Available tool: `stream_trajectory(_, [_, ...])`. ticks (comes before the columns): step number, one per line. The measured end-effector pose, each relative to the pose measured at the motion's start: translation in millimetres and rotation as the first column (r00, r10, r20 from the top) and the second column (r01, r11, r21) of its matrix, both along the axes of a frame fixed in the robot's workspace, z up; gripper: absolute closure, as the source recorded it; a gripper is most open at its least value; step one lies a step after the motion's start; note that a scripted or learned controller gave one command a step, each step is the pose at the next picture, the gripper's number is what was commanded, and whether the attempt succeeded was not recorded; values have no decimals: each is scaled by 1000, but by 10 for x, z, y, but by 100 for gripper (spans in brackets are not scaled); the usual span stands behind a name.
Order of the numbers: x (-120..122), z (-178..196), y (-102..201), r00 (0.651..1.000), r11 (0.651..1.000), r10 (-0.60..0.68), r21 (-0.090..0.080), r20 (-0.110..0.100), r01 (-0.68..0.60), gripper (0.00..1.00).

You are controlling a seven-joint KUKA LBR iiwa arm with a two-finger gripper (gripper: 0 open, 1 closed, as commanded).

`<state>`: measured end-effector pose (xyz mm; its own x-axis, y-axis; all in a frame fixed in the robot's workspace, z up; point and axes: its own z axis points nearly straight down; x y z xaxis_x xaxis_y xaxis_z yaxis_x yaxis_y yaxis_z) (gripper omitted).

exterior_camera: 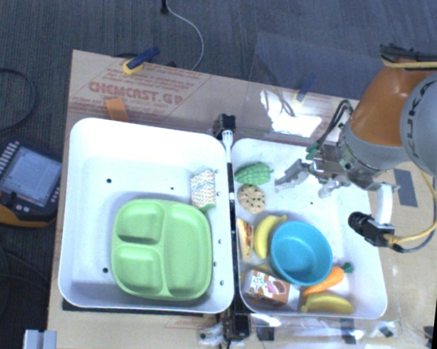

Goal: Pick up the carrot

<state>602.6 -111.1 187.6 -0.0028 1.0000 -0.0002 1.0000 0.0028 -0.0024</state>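
Carrot [327, 280] lies slantwise, green top pointing upper right.

The orange carrot [327, 279] (green-tipped) lies slanted in the right bin's near-right corner.

Red block lettering is printed on the cardboard sheet [146, 90] lying behind the left white bin [87, 146]; it can be read roughly as "CHEMCAST.GP", though the letters are blurred. A smaller red line beneath it, nearer the bin, cannot be made out.
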Motion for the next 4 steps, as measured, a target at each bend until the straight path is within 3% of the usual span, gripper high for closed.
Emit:
stream_trajectory(1, [-1134,520,-753,999,999,34,-6,4,-34,0])
stream_trajectory(2, [-1180,-787,-1005,992,992,127,1,2,-127,0])
stream_trajectory(3, [-1154,-952,-889,926,926,377,-13,10,-377,0])
stream_trajectory(4, [-1087,-941,-735,684,684,729,-31,15,-728,0])
